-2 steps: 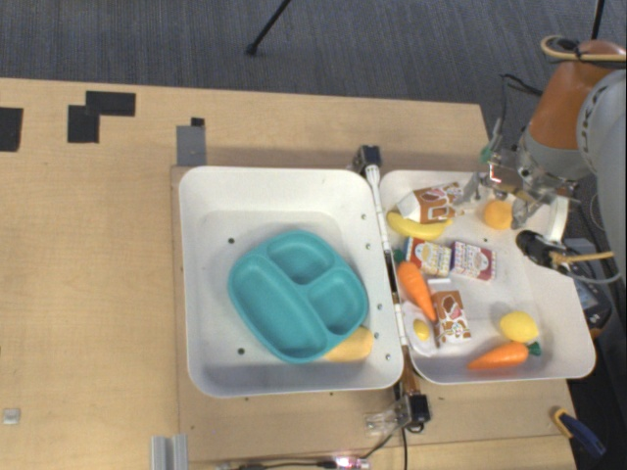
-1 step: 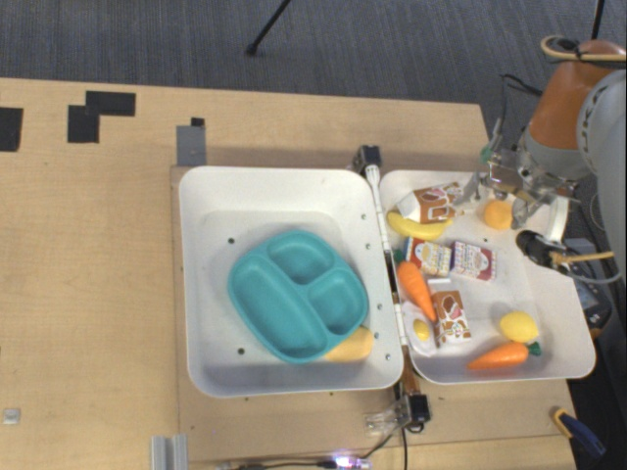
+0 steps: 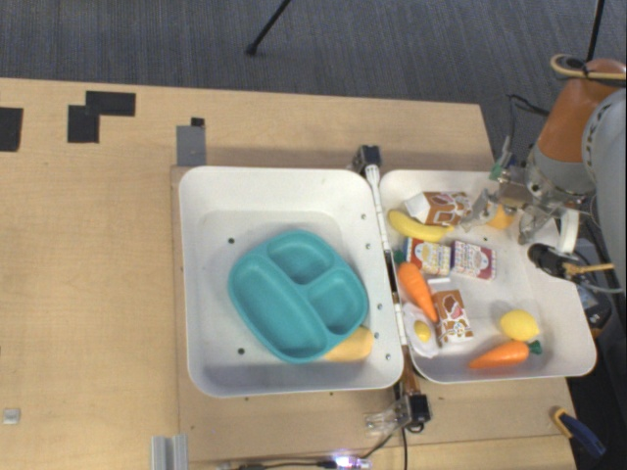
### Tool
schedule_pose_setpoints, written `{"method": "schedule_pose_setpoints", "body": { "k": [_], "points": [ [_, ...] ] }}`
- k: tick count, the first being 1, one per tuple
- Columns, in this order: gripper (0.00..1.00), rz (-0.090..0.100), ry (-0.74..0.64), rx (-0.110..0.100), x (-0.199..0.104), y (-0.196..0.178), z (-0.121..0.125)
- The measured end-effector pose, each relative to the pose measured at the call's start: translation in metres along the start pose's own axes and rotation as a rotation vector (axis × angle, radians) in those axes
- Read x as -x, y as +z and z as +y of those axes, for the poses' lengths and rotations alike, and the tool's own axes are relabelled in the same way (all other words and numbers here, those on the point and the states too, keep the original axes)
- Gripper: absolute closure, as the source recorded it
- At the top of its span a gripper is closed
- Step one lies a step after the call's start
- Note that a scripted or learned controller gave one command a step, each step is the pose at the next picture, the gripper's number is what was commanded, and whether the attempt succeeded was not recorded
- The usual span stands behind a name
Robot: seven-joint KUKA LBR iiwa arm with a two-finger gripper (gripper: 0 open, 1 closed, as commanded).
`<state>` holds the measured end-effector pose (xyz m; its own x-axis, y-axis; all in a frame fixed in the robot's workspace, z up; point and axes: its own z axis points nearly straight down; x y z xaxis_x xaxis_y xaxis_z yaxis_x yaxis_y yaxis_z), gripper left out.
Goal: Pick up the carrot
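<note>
Count first: you've got 2 white bins side by side on the bench (image 3: 98,292), the left bin (image 3: 196,262) and the right bin (image 3: 578,346). Carrots — 2 of them, both in the right bin. One carrot (image 3: 416,290) lies along the bin's left wall, tip pointing toward the near edge, just beside the cartons. The second carrot (image 3: 501,354) sits near the front edge w/ its green top toward the lemon (image 3: 519,325), which it nearly touches.

Other stuff in the right bin: 1 banana (image 3: 416,227) at the far-left, 3 small cartons — one at the back (image 3: 443,207), a pink-and-white one (image 3: 453,258) in the middle, a brown one (image 3: 452,314) nearer you. The first carrot is wedged between the bin wall and those last 2 cartons, so it's crowded on that side. A small yellow bit (image 3: 422,330) sits by its tip.

Left bin: 1 teal divided tray (image 3: 294,297), w/ 1 yellow-orange item (image 3: 351,347) poking out from under its near-right corner.

The gripper (image 3: 509,204) sits over the back-right of the right bin, well apart from both carrots. Can't tell if its fingers are spread or closed — too cluttered there.
</note>
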<state>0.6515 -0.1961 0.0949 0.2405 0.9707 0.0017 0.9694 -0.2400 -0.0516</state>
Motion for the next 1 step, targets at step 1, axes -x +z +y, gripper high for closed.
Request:
{"method": "schedule_pose_setpoints", "body": {
  "k": [1],
  "points": [
    [0.00,-0.006,-0.211,0.003,0.0032,0.0036,0.0098]
  ]
}}
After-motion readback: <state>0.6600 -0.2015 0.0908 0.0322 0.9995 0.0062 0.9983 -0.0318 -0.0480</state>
